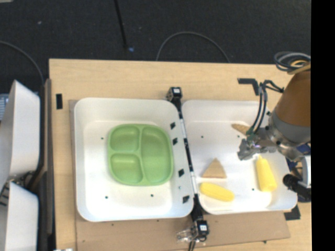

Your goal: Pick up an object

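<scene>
Right bin (220,111): hand (250,149), finger state not discernible, is being positioned beside upright yellow piece (266,174), presumably for picking; wedge (214,169), second yellow piece (216,192) nearby.

The pincer (250,149) hovers in the right bin (209,114) just beside a yellow corn cob (266,174).

Even, bright overhead light washes the white bins (131,106) nearly flat, blowing out their rims. Shadows are faint and soft. The whole picture is slightly blurred and grainy; the floor (157,20) beyond the worktop (131,69) stays dark.
</scene>
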You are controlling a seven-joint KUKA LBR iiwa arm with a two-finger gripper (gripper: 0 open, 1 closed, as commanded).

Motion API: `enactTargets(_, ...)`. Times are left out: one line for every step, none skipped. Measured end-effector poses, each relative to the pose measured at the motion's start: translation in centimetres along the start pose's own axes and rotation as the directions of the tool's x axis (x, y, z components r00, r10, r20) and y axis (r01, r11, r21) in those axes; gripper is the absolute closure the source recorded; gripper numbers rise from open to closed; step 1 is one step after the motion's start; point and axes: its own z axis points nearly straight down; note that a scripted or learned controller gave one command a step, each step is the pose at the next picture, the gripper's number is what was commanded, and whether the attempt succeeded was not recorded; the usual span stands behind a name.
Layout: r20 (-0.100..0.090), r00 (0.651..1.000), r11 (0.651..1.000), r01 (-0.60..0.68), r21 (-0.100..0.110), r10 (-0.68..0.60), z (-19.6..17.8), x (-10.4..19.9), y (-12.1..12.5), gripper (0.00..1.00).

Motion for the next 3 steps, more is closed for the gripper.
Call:
enactTargets(-0.003,1.000,1.000,0.004,0.004,-0.004,-1.5,5.0,2.2,1.00)
enactTargets(-0.003,1.000,1.000,0.003,0.005,-0.003,-2.7,9.5,4.5,1.00)
enactTargets(-0.002,1.000,1.000,0.003,0.007,-0.003,-1.7,14.2,6.2,1.00)
